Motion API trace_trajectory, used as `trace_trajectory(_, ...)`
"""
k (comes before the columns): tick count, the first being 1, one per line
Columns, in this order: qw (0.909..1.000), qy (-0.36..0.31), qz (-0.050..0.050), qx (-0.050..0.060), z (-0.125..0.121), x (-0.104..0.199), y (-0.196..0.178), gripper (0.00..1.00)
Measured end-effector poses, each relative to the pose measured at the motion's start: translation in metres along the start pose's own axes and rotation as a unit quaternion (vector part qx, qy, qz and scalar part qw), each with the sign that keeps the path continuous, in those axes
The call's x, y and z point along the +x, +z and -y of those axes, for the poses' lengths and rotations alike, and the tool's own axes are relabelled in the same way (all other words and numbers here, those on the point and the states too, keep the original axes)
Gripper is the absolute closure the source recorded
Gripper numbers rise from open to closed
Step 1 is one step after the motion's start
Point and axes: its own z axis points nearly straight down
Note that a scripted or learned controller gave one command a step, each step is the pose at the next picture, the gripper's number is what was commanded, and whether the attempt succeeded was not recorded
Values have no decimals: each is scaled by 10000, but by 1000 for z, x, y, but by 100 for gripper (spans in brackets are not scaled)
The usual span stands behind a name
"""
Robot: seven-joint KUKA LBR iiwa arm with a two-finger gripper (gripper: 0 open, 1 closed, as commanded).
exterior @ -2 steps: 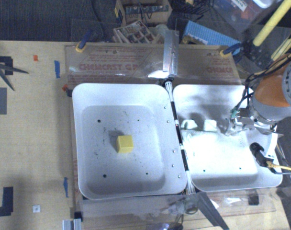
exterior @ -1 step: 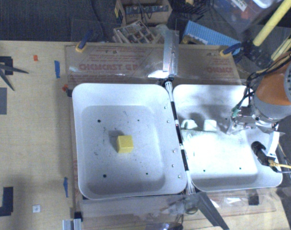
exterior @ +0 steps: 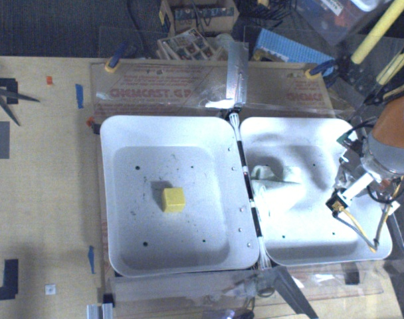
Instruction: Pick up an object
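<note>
Yellow block in left bin; gripper over right bin, state cannot tell; sheet behind reads perhaps "CHEMCAST".

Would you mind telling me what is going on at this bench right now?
A grey robot arm reaches in from the right, with its hand over the right side of the right bin. No object is visibly in its grasp. A yellow block lies in the left bin, far from the hand. A pale object, hard to identify, lies by the right bin's left wall.
</note>
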Motion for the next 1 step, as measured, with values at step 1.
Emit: trace_trajectory(1,10000,-16,19,18,0,1,-7,100)
